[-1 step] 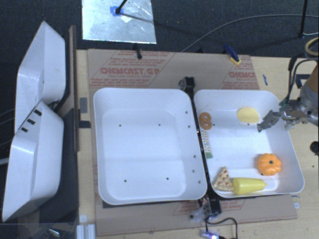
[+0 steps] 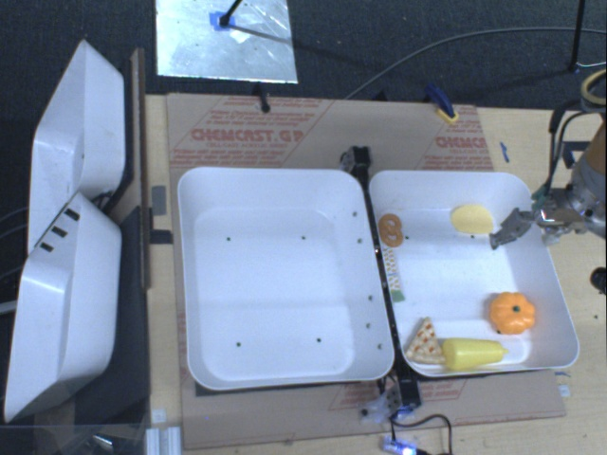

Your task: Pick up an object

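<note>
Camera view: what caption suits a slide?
Robot hand hovers over right bin near pale yellow piece and toy pumpkin.

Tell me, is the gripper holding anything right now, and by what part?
Nothing is held. The gripper hangs over the right bin, just right of the pale yellow piece, with nothing between its fingers.

Glossy white plastic bins (image 2: 275,192) on seemingly matt printed cardboard (image 2: 313,126).
</note>
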You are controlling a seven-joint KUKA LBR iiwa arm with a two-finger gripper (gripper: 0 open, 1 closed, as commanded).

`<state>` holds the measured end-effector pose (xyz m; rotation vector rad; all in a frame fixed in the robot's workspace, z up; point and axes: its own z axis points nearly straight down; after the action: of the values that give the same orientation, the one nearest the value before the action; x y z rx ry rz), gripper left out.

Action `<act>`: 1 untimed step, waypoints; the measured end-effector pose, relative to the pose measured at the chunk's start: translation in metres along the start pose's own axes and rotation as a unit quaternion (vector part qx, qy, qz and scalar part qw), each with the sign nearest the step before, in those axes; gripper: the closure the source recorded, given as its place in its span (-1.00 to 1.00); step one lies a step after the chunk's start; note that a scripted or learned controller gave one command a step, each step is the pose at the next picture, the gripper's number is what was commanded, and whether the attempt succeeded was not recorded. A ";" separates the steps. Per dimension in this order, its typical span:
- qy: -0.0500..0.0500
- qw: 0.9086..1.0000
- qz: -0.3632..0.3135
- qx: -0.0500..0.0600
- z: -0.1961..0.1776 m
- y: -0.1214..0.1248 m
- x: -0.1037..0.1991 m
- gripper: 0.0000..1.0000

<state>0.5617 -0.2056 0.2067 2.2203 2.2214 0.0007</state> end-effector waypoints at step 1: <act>0.001 1.000 0.000 0.002 0.058 0.008 0.000 -1.00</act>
<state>0.5695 -0.2058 0.1492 2.2233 2.2243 -0.0029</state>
